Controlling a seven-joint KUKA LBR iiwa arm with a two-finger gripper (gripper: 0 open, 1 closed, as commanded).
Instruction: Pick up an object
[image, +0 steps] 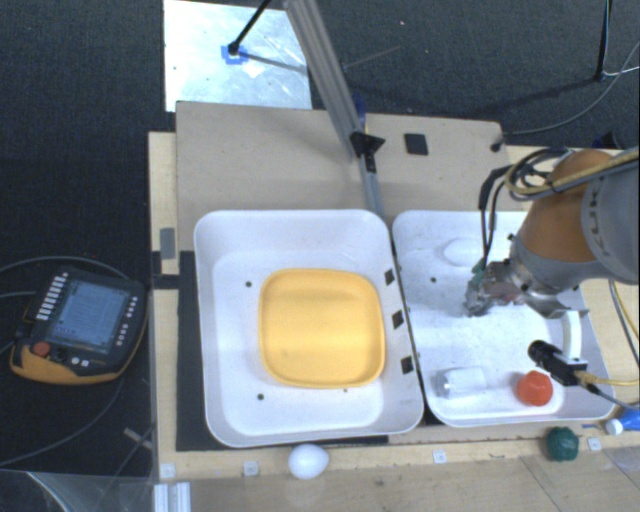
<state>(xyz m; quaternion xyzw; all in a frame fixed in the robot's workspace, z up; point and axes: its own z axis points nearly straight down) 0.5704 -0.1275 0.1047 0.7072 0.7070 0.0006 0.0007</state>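
Item, worktop (300, 150): I logged two shallow white bins side by side on it, seen from above.

Item, left bin (225, 260): held a yellow square plate (322, 327) lying flat near its middle.

Item, right bin (420, 240): held an orange-red object (535, 388) near its front right corner, and a small clear object (463, 381) to the left of that, apart from it.

Item, gripper (487, 294): hung low over the middle of the right bin, well apart from the orange-red object and the clear object. I saw nothing between the fingers; their spread I could not tell.

Item, outside the bins: a white egg-shaped object (308, 461) and a dark green ball (562, 444) at the front edge of the worktop; a handheld control pendant (78, 325) on the dark floor to the left
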